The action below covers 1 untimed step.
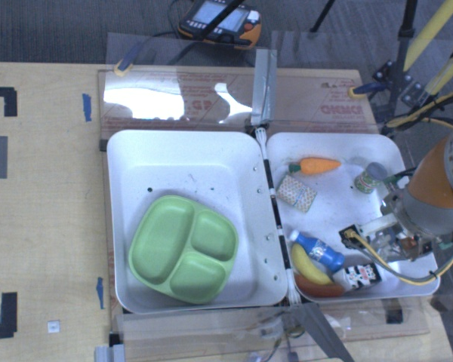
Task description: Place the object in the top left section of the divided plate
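You have the arm [436, 191] low over the right bin [340, 145], its jaws somewhere near the bin's lower right among cables, and whether they stand apart or together cannot be told; no object shows between them. The nearest candidates lie just to their left: the blue bottle [322, 253] resting on the banana [309, 271], both slanting down to the right. The green divided plate [183, 249] waits in the left bin [181, 157]; its top left section is well to the left of the arm.
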Each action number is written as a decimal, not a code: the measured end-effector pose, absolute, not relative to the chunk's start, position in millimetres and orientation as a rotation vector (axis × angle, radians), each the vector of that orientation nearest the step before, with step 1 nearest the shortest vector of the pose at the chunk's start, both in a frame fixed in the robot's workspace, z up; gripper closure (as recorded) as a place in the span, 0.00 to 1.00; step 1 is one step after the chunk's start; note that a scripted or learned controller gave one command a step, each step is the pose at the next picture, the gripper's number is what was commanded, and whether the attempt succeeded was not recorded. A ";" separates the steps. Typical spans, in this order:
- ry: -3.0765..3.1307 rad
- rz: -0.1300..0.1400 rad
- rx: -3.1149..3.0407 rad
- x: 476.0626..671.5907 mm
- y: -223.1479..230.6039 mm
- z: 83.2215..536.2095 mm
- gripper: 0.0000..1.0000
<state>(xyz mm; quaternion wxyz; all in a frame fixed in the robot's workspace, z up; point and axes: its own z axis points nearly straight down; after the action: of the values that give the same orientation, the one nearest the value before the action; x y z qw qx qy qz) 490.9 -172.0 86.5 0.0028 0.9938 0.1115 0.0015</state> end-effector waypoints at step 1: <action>0.327 -0.008 3.127 521.6 -187.2 144.5 1.00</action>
<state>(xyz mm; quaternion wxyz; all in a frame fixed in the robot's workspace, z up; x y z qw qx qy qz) 521.6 -187.2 144.5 -0.0012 0.9946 0.1039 -0.0027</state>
